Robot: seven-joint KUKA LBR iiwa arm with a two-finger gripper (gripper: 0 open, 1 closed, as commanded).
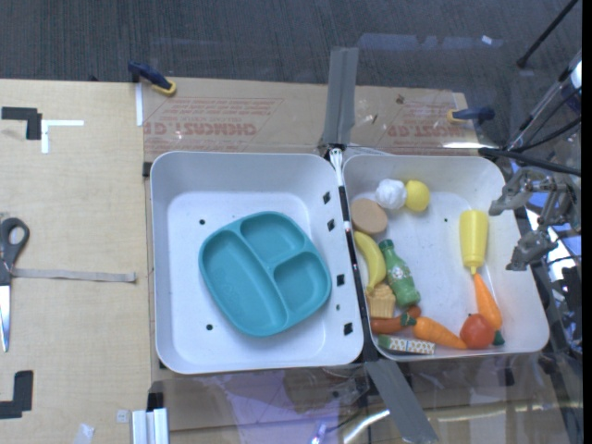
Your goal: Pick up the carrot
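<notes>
Two orange carrots lie in the right bin (435,169). One carrot (487,301) points up along the right wall, just below a yellow bottle (474,237). The other carrot (438,332) lies slantwise by the front wall, its tip towards a red tomato (476,332). My gripper (514,231) hangs over the bin's right rim, above and to the right of the first carrot. Its metal fingers are open with nothing between them.
The right bin also holds a banana (373,258), a green bottle (399,275), a brown disc (369,216), a white ball (390,192) and a lemon (417,195). A teal divided plate (265,273) lies in the left bin (176,188). Scissors (9,248) lie at the far left.
</notes>
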